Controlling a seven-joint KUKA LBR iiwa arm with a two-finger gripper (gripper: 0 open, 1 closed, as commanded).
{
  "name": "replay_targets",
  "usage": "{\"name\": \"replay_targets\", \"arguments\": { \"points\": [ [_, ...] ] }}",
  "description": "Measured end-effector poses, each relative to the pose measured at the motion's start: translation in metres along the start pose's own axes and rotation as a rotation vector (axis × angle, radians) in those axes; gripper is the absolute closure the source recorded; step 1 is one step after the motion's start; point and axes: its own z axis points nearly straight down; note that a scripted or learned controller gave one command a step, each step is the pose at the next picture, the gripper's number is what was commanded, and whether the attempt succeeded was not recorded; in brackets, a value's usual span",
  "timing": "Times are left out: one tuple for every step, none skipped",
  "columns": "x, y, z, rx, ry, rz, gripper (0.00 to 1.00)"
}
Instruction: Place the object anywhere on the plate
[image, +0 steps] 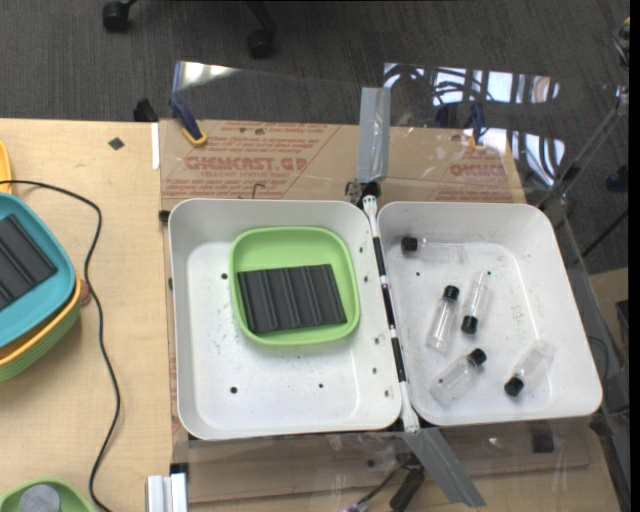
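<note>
Green plate (294, 287) sitting in left bin (200, 390); five vials (441, 316) lying in right bin (560, 390); tool state: can't tell.

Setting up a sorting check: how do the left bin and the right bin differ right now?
The left bin holds a green plate carrying a dark ribbed insert; the right bin holds scattered clear vials with black caps. The left bin's load sits together; the right bin's is spread about. Both are shallow and white.

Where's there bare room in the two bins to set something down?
Left bin: a bare strip of floor along the near wall, below the green plate, and a narrower one on its left. The dark ridged insert covers most of the plate. Right bin: clear vials crowd the middle and near side.
</note>
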Motion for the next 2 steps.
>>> {"name": "replay_targets", "arguments": {
  "points": [
    [-0.001,0.0001,0.0005,0.001,-0.001,0.002,0.0],
    [0.0,0.0001,0.0001,0.0,0.0,0.0,0.0]
  ]
}}
